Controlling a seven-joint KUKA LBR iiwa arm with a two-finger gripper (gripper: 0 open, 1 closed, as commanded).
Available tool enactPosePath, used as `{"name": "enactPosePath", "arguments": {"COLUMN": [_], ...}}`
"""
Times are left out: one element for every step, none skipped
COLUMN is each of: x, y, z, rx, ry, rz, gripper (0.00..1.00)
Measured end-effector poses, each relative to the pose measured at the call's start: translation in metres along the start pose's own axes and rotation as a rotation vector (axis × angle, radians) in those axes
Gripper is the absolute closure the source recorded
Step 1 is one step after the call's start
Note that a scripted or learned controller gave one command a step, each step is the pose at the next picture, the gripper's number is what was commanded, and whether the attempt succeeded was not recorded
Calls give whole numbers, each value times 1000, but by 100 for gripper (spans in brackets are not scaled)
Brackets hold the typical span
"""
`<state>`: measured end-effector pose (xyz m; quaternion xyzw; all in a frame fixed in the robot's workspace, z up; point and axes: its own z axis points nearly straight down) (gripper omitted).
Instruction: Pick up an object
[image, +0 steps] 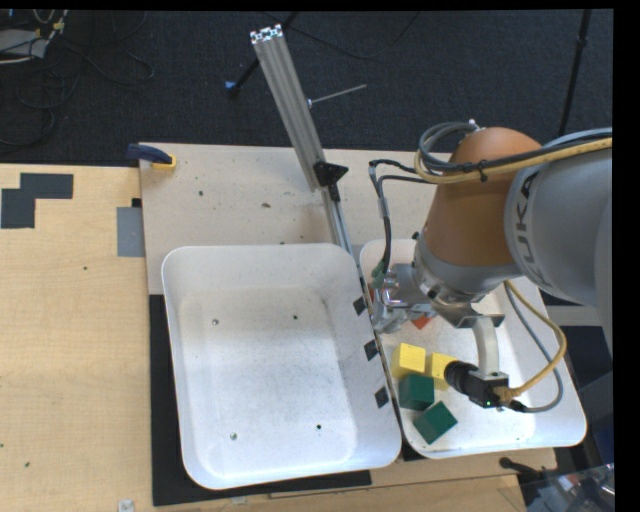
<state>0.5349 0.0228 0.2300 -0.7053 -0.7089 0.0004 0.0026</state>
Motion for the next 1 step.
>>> {"name": "enactPosePath", "arguments": {"x": [49], "y": [2], "z": [3], "rx": [0], "ry": [-1], "rz": [0], "gripper": [100]}}
